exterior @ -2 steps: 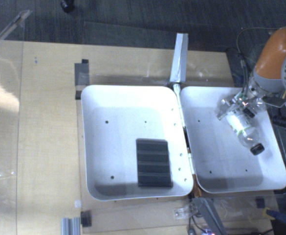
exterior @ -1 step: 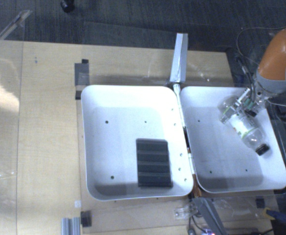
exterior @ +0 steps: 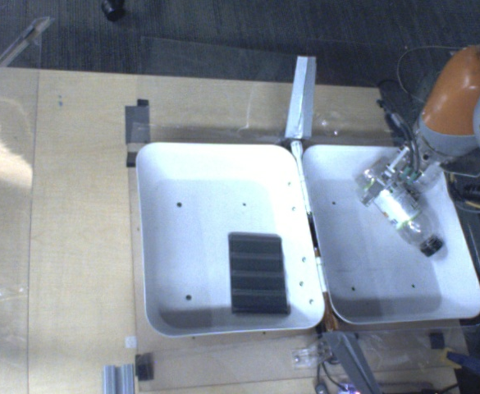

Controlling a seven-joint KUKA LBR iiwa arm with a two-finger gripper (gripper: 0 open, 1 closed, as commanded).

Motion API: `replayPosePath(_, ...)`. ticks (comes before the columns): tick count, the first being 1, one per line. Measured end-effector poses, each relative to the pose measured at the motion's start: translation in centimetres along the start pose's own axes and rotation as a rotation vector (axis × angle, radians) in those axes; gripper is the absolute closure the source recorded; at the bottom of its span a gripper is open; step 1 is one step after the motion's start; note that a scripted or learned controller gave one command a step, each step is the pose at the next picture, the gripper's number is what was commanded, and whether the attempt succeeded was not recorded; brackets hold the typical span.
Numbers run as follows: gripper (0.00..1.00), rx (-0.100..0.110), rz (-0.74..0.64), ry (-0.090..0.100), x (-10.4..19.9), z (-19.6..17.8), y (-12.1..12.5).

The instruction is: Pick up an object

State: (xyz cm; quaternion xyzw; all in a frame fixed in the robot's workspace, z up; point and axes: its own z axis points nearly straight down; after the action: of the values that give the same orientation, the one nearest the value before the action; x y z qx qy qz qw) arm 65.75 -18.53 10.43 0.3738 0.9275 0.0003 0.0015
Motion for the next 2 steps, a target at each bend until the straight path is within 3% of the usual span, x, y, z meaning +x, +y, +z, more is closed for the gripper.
replayPosePath(1,0.00,-0.003,-0.043,-0.002,1.5,-0.9,1.7)
replayPosePath(2,0.00,-0.005,0.089,0.016,-0.8,0.9,-0.3)
